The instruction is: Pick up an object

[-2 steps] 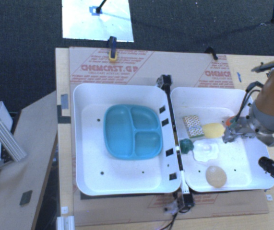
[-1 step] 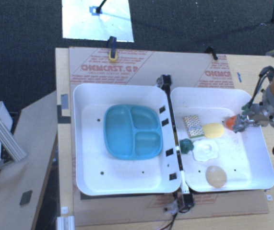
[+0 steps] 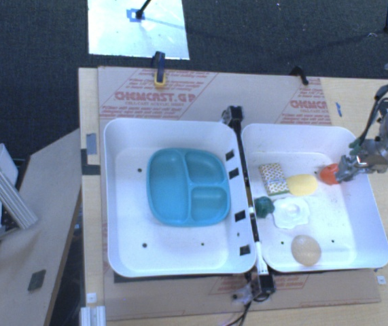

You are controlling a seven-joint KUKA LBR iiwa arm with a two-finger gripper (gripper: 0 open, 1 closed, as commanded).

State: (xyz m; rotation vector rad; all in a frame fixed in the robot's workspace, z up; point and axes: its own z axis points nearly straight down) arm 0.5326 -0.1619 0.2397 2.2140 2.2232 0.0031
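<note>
The tool (image 3: 344, 170) sits at the right of the frame, low over the right bin (image 3: 377, 243), its tip touching or just beside an orange-red piece (image 3: 327, 174). Whether its fingers are spread or closed cannot be told from this slant, and nothing is plainly seen between them.

Left of the orange-red piece lies a yellow piece (image 3: 302, 184), very near it. Further left are a patterned block (image 3: 273, 177) and a dark green piece (image 3: 263, 206). Below the yellow one is a flat white piece (image 3: 292, 212), and lower still a tan egg shape (image 3: 306, 249). The left bin (image 3: 122, 250) holds a blue tray (image 3: 185, 186), well apart from the arm.

The orange-red piece looks to be the target. It seems small and rounded, so it may squirt out sideways if the fingers close off-centre, or be nudged into the yellow piece. It is caught only at its right edge, perhaps, so a lift could leave it behind.
</note>
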